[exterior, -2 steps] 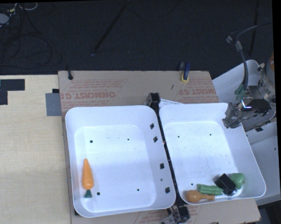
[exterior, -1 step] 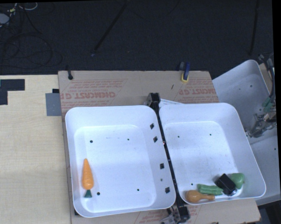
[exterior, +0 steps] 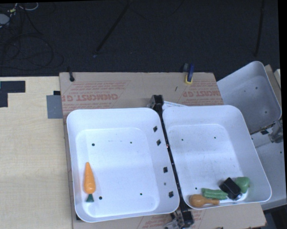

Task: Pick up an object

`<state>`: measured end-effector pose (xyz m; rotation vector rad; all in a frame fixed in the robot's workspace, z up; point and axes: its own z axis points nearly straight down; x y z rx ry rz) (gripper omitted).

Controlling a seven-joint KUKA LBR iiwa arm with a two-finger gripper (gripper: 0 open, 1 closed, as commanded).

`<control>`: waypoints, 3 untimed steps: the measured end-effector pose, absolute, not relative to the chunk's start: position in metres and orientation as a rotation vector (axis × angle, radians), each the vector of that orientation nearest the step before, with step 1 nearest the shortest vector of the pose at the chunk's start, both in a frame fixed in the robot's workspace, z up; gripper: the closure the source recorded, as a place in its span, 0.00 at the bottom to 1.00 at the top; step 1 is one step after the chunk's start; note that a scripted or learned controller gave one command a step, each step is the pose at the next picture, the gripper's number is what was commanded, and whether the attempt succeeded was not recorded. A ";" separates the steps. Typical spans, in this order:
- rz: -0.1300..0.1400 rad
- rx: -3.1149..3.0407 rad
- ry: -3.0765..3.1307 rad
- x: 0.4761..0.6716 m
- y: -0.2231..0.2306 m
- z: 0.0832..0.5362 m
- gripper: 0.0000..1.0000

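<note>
jaws: i could not tell from my feed whether they were open or closed, so i logged their state as unknown.

on the camera view, the two white bins sat side by side on a sheet of printed cardboard, which lay on the pale wooden table. the left bin held a single orange toy carrot, lying near its front left corner with the green stub end toward the near wall, well apart from everything else.

the right bin had its things bunched along the near wall. an orange-brown gourd-shaped toy lay furthest left, just beside a long green pod. a small black block sat tilted against the pod's right end, and a rounded green piece was touching the block on its far side, close to the bin's right corner.

a blue and yellow clamp gripped the cardboard's far edge, and a grey metal plate stood off to the right of the bins.
</note>
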<state>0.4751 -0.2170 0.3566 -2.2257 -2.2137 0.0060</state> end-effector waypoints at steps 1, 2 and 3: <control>-0.004 -2.216 -2.232 0.495 -0.147 0.425 1.00; 0.009 -2.225 -2.209 0.474 -0.217 0.350 1.00; -0.007 -2.214 -2.235 0.477 -0.132 0.427 1.00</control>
